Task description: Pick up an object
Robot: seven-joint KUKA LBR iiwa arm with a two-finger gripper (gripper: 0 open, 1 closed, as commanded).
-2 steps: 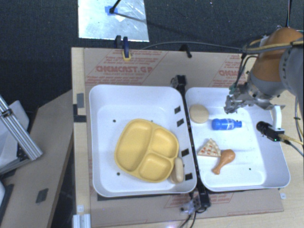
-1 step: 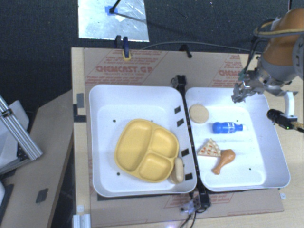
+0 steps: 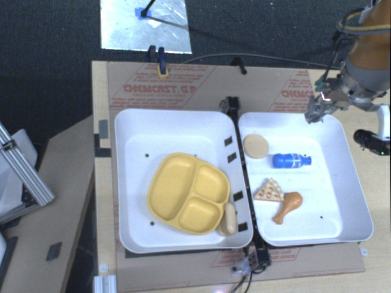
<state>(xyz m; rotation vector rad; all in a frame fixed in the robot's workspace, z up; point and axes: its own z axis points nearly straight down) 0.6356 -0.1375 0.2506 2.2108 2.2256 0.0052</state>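
In the right bin lie a round tan cookie, a blue bottle on its side, a pizza slice and a brown drumstick. The left bin holds a yellow divided tray with a pale bread roll against its right rim. My gripper hangs over the right bin's far right corner, well above and apart from the objects, with nothing seen in it.
The bins rest on a cardboard sheet over the bench. A metal plate lies on the dark floor beyond. A blue-and-yellow clamp stands at the cardboard's far edge. An aluminium bar leans at the left.
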